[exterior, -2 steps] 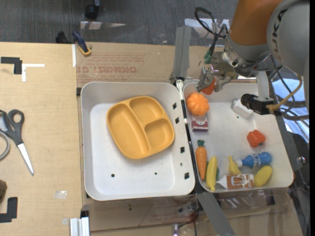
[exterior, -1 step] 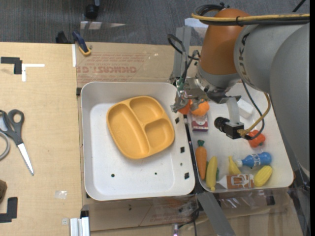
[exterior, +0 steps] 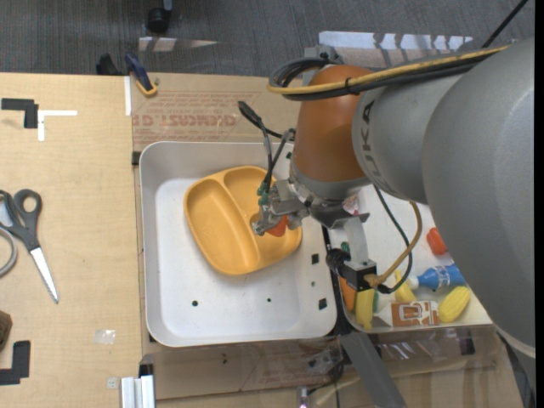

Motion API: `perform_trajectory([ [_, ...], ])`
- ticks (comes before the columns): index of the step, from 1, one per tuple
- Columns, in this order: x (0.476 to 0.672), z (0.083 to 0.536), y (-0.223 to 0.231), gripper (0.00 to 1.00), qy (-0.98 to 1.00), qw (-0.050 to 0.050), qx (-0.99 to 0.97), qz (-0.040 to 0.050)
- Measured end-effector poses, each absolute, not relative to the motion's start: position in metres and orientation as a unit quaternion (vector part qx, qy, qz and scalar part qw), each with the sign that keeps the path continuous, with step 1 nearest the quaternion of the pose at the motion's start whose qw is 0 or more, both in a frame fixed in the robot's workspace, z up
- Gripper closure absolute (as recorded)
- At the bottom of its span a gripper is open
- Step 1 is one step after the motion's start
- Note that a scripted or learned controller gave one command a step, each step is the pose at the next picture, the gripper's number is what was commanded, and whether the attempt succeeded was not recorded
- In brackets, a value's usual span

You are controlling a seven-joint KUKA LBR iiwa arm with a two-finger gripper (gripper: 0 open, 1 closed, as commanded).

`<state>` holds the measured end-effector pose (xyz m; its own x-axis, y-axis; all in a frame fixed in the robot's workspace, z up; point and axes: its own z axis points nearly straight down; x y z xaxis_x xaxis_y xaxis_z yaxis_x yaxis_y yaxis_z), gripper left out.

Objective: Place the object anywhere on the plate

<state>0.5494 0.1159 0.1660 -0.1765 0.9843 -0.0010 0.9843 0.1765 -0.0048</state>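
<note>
From the camera above the bench, my arm (exterior: 442,117) comes in from the right, grey and bulky, with the orange band (exterior: 331,126) sitting over the far right part of the left bin (exterior: 161,313). My pincer (exterior: 270,219) hangs below the band, down at the right edge of the yellow plate (exterior: 225,219). The plate is divided into two compartments and lies tilted in the upper middle of the left bin, its right rim under my wrist.

Right at my fingertips there is a small orange-red object (exterior: 274,227), touching or just over the plate's right compartment. I cannot tell whether it is between my fingers or merely beside them, and I cannot tell how far my pincer is open, since the wrist and cables (exterior: 263,143) hide the view.

The right bin (exterior: 425,320) is mostly covered by my arm. Near its lower part I see a yellow corn cob (exterior: 453,303), a blue and white bottle (exterior: 435,276), an orange piece (exterior: 436,242) and a small box (exterior: 413,313).

On the wooden bench (exterior: 68,228) to the left lie a pair of scissors (exterior: 32,236), well apart from the bins.
</note>
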Motion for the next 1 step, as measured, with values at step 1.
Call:
perform_trajectory([
  [1,0.5496,0.1662,0.1154,0.0,-0.767,0.001,-0.642,0.0019],
])
